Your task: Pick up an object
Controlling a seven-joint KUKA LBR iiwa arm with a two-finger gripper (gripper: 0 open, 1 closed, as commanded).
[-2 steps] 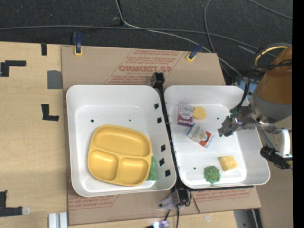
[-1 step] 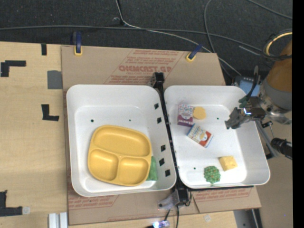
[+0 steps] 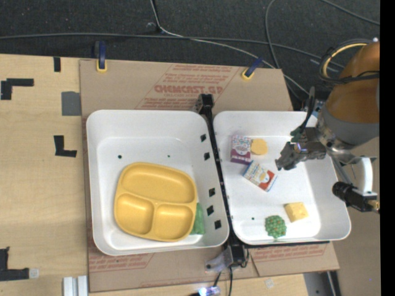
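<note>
1. White plastic is making up both shallow bins; the right-hand bin (image 3: 321, 230) is carrying the small loose things, while the left-hand bin (image 3: 99, 165) is holding a yellow three-compartment plastic tray (image 3: 154, 199) with a green thing (image 3: 199, 219) tucked against the tray's right edge.
2. Sitting at right of centre in the frame, the dark two-finger gripper (image 3: 287, 160) is hanging low over the right bin, reaching in from the grey arm at the frame's right edge. Whether it is spread or pressed together I cannot tell, since it is showing as one dark blur, and nothing can be made out pinched in it.
3. Lying just beside it, down and to the left in the frame, is the small white carton with red and blue print (image 3: 260, 176), which I am judging the likeliest target. Its long axis is running diagonally, from upper left to lower right.
4. Further left, a purple-and-white packet (image 3: 241, 148) is lying next to a round orange-yellow piece (image 3: 259, 147); a yellow block (image 3: 296, 211) and a green knobbly lump (image 3: 275, 226) are resting near the bin's lower edge, well apart from the gripper.
5. Judging by this, a short shift down-left, with a turn to close across the carton's narrow width, is what the pick is calling for.
</note>
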